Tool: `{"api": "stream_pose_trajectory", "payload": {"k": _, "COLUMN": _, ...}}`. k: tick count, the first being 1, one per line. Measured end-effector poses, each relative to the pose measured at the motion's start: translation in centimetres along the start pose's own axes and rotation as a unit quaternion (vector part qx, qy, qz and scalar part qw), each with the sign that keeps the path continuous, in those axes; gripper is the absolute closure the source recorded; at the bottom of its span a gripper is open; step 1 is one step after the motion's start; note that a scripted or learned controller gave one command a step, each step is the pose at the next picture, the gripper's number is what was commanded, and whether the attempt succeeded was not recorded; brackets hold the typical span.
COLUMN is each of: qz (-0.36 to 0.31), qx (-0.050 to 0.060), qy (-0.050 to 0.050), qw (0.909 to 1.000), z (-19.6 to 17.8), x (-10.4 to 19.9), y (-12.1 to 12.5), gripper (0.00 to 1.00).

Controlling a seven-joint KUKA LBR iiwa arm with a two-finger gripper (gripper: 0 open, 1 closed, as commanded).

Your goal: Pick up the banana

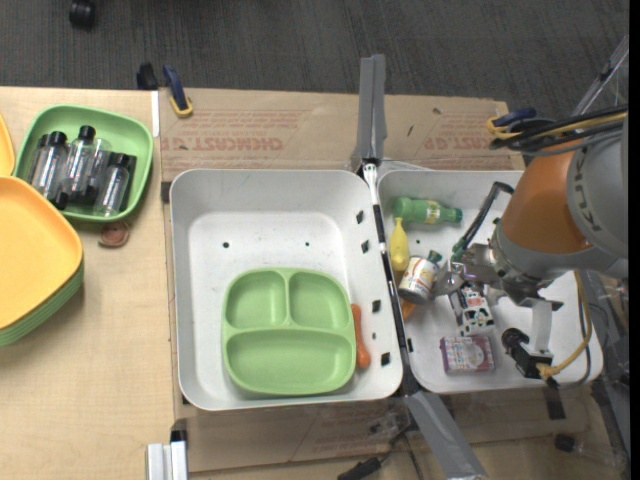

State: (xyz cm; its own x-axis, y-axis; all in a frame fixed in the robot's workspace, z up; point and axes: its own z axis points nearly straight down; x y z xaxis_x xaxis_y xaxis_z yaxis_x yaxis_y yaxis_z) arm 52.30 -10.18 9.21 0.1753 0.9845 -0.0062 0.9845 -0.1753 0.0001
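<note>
The banana [399, 245], small and yellow, lies along the left wall of the right bin [500, 180], just below a green bottle [425, 210]. A tin can [418, 278] rests right beside the banana's lower end. My gripper [466, 284] hangs low in the middle of the right bin, to the right of the can and about a can's width from the banana. Nothing yellow shows at the gripper. The grey arm with its orange band [542, 211] comes in from the right and hides part of the bin floor.
A small black-and-white item [476, 314] and a purple packet [466, 353] lie below the gripper. The left bin [200, 268] holds a green divided plate [290, 330] with an orange carrot [359, 334] at its right rim. Yellow plates [35, 268] and a green tray of bottles [85, 163] sit on the bench at left.
</note>
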Motion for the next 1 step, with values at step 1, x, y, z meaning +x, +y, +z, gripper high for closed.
{"api": "stream_pose_trajectory", "payload": {"k": 1, "qz": -0.065, "qx": 0.0, "qy": 0.003, "qw": 0.9979, "z": 0.12, "x": -5.67, "y": 1.68, "gripper": 0.0}}
